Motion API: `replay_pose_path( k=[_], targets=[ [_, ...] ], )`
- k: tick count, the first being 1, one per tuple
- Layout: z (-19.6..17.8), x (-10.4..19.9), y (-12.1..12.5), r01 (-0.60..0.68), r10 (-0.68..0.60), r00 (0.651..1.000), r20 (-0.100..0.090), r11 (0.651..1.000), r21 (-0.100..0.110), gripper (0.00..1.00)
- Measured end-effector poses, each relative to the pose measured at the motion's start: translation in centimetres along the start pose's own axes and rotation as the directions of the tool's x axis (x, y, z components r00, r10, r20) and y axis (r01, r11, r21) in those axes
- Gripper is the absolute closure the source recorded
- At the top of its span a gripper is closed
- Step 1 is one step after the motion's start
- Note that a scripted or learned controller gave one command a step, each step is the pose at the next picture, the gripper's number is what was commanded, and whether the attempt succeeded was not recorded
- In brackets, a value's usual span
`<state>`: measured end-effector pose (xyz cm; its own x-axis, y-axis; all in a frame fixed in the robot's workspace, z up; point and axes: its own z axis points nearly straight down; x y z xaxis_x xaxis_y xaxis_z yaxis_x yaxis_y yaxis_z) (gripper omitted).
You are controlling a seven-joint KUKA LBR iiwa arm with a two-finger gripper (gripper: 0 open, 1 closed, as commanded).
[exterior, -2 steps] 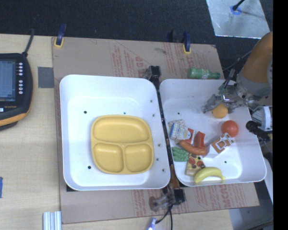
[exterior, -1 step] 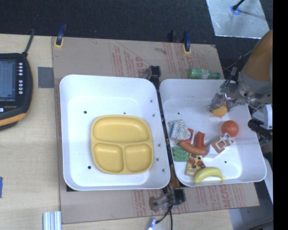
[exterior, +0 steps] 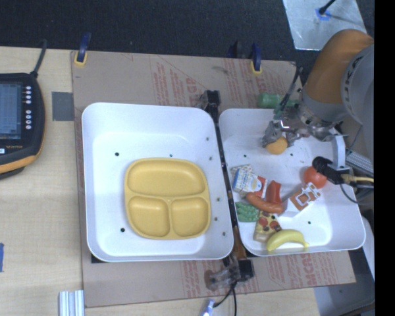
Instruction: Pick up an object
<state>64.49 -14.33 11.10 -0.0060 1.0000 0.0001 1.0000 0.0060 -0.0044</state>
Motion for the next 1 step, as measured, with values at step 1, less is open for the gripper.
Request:
replay_pose_path(
  k=[1],
  targets=[
    [-8.21,7.93,-1.28,0.0,0.0,1.0,-0.001,1.0,-0.004,1.0]
  ],
)
